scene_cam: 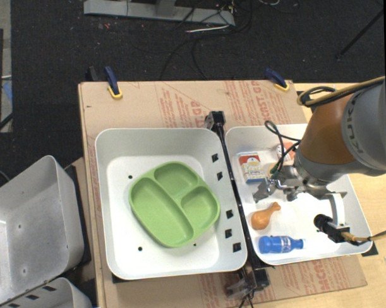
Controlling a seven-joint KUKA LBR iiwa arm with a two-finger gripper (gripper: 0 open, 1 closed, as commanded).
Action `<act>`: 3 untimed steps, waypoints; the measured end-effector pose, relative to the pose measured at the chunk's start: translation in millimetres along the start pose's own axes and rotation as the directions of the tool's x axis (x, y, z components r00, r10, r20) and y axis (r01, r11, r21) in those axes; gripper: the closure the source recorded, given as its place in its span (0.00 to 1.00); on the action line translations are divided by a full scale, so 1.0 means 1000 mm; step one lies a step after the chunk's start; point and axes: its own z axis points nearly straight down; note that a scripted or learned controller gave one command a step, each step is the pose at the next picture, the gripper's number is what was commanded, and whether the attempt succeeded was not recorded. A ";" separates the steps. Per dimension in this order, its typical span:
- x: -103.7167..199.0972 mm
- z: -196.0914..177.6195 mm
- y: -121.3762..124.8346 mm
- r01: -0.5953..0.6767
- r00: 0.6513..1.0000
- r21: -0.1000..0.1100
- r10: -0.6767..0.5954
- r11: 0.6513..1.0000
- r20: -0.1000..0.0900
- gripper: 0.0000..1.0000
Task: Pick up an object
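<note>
One orange drumstick toy (265,215), blue bottle (279,244)

A small white box (250,166) with red and blue print lies flat just to the left of the claw (270,186), up a bit. An orange toy shaped like a chicken leg (265,215) lies right below the claw. A blue bottle (279,244) lies on its side further down, cap pointing right.
</note>
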 end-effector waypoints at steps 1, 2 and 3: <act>0.000 -0.014 0.002 0.000 1.000 -0.006 0.000 1.000 0.001 1.00; 0.006 -0.076 0.005 0.005 1.000 -0.012 -0.005 1.000 0.002 1.00; 0.006 -0.101 0.006 0.005 1.000 -0.010 -0.005 1.000 0.002 1.00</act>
